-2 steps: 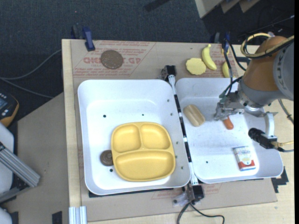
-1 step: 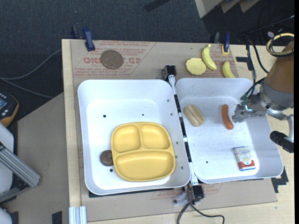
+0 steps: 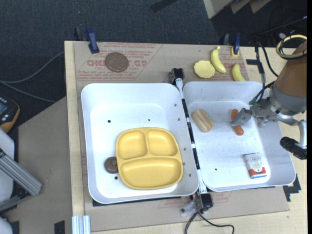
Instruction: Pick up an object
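Gripper (image 3: 242, 117) hangs over the right bin (image 3: 273, 177), reaching for a pick; jaws' spread, I cannot tell; orange piece (image 3: 239, 129) just below them; next, descend squarely onto it.

A tan tabletop (image 3: 73, 130) is carrying two white bins side by side, the left bin (image 3: 92, 130) and the right bin (image 3: 278, 174) touching along their inner rims. Behind them, a cardboard sheet (image 3: 146, 57) with red print is lying flat, and a brown disc (image 3: 116, 61) is resting on it. Two blue clamps (image 3: 91, 40) (image 3: 236, 44) are gripping the far edge. Near the right clamp, two small bananas (image 3: 218, 60) (image 3: 238, 72) and a lumpy yellow piece (image 3: 204, 69) are lying close together. Dark carpet (image 3: 146, 13) is spreading beyond the tabletop, with a thin cable (image 3: 34, 77) trailing across it at the left.
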Controlling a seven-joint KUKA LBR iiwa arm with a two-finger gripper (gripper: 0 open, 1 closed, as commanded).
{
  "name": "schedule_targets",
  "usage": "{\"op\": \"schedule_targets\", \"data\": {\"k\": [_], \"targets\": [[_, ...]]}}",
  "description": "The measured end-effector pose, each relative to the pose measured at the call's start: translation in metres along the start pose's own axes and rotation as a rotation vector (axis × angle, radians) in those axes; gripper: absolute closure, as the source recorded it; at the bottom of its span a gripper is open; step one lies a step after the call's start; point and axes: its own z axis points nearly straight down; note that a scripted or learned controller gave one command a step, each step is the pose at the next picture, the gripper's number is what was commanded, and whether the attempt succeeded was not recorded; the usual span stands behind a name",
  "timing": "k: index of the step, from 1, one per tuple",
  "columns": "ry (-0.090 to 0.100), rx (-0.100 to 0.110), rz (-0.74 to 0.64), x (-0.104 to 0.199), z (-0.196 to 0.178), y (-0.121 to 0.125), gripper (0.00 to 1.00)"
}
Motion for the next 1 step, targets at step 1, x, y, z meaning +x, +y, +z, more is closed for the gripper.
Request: {"op": "schedule_targets", "data": {"k": [1], "targets": [[0.0, -0.001, -0.004, 0.0109, 0.0506, 0.0365, 0.0]]}}
